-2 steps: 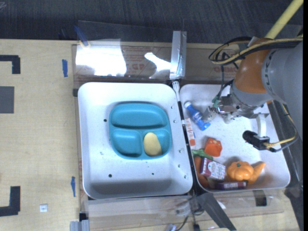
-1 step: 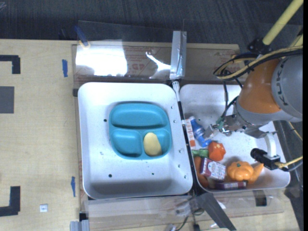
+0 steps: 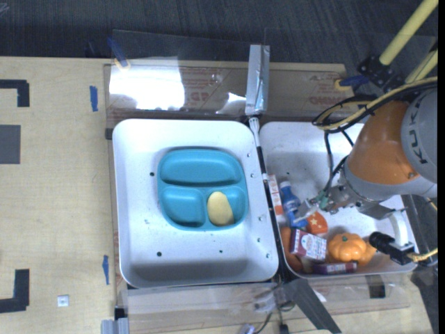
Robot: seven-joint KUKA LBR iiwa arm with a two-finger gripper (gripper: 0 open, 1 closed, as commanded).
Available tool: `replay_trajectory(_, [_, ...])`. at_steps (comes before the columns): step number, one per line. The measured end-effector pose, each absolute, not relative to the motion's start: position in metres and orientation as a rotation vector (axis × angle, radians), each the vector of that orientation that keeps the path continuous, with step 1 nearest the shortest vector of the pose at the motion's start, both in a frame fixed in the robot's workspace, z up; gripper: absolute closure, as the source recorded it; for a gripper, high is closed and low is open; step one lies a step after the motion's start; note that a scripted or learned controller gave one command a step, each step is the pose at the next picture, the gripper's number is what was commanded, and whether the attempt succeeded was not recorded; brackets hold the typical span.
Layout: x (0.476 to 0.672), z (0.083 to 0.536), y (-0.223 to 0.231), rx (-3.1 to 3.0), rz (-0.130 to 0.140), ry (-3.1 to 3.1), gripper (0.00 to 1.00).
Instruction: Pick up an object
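Observation:
My gripper hangs low over the right bin, at the end of the grey arm with the orange band. Right beneath its tip lie a small blue object and a red-orange round piece. A white tube with red print lies along the bin's left wall. A small orange pumpkin and a dark red packet sit at the bin's near edge. The arm hides part of the bin's right side.
The left bin holds a blue divided plate with a yellow egg-shaped object in its lower right compartment. A clear plastic sheet and a metal post stand behind the bins. Cables run at the upper right.

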State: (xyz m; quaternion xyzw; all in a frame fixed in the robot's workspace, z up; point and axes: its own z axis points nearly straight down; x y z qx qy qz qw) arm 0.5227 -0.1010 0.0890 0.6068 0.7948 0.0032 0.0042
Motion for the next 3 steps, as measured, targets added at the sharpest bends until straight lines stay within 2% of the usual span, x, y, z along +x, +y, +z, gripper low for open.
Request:
replay_trajectory(1, [0.523,0.099,-0.101,1.904,0.013,2.487,1.0])
replay_trajectory(2, [0.582,0.185,-0.028,2.131,0.004,2.307,1.0])
replay_trajectory(3, [0.645,0.182,-0.047,2.223,-0.007,2.224,1.0])
